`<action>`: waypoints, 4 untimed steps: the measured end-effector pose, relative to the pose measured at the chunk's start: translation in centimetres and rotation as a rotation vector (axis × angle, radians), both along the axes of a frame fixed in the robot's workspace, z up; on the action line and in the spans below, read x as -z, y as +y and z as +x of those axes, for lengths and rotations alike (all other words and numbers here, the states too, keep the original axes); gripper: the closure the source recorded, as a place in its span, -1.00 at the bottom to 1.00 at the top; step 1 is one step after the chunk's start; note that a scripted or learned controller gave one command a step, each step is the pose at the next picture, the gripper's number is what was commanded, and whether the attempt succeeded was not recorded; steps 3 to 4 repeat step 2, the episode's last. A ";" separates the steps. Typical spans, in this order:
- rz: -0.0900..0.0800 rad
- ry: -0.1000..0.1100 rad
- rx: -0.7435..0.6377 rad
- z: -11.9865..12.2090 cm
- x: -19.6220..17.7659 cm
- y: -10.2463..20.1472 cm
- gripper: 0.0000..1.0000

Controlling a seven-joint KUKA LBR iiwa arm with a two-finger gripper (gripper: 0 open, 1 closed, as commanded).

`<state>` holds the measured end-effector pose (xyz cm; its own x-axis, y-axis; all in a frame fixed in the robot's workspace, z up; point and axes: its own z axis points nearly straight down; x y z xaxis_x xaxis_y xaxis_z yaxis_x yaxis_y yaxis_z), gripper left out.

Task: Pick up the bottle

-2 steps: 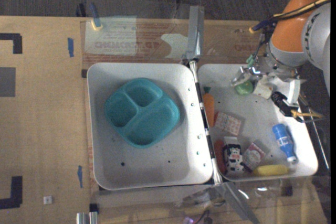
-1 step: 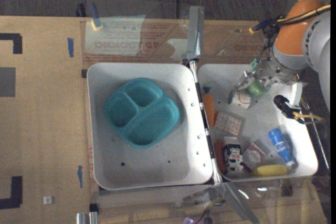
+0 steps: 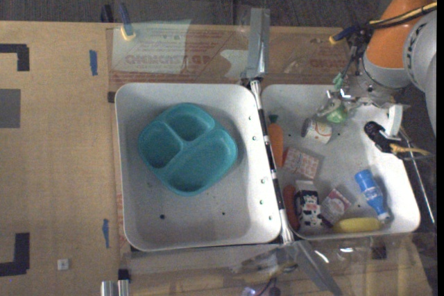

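The bottle [image 3: 370, 195] is blue with a white cap and lies on its side near the front right corner of the right bin [image 3: 406, 180]. My gripper [image 3: 334, 105] hangs over the back middle of that bin, well behind and left of the bottle. Just below the gripper lies a small white cup-like object [image 3: 319, 129] with a green piece [image 3: 336, 115] beside it. I cannot make out whether anything is between the gripper's tips.
Around the bottle in the right bin are a yellow banana [image 3: 357, 224], a pink packet [image 3: 336, 204], a black-and-white carton [image 3: 307, 208], a patterned packet [image 3: 302, 161] and a carrot [image 3: 276, 142]. A teal divided plate [image 3: 187, 148] lies in the left bin [image 3: 139, 218].
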<state>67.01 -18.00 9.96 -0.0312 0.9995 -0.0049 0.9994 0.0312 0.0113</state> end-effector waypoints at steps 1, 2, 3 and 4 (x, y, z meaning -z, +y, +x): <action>0.004 0.005 -0.038 -0.1 1.1 4.5 1.00; 0.006 0.009 0.138 -0.4 -8.6 14.1 1.00; 0.006 0.009 0.138 -0.4 -8.6 14.1 1.00; 0.006 0.009 0.138 -0.4 -8.6 14.1 1.00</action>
